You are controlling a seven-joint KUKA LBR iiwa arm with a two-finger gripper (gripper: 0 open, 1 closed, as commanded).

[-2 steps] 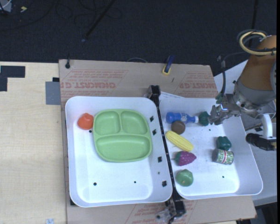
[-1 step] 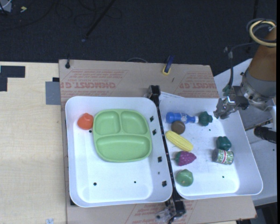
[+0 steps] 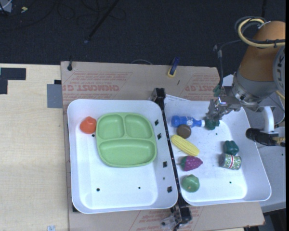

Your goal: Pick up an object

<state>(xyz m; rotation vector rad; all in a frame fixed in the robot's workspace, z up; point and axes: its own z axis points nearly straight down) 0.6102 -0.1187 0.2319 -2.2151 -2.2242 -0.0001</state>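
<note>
- Where the arm (image 3: 260, 57) reaches in from the right, its gripper (image 3: 215, 113) hangs low over the far edge of the right bin (image 3: 253, 186); whether its jaws are open or closed cannot be told, and nothing is seen held between them.
- Small dark teal object (image 3: 211, 125) sits directly under the gripper tip, touching or just beside it.
- Blue bottle (image 3: 185, 122) lies on its side just left of the gripper, white neck pointing towards it.
- Brown round item (image 3: 184, 131) is tucked against the bottle's near side.
- Yellow corn (image 3: 185, 145) lies slantwise below that; purple grapes (image 3: 191, 163) and a green pepper (image 3: 190, 183) lie nearer the camera.
- Dark green piece (image 3: 230, 147) and a can (image 3: 229, 161) rest right of centre, close together.
- Left bin (image 3: 86, 196) holds a green divided plate (image 3: 125, 139), with an orange cup (image 3: 88, 125) at its left edge.
</note>
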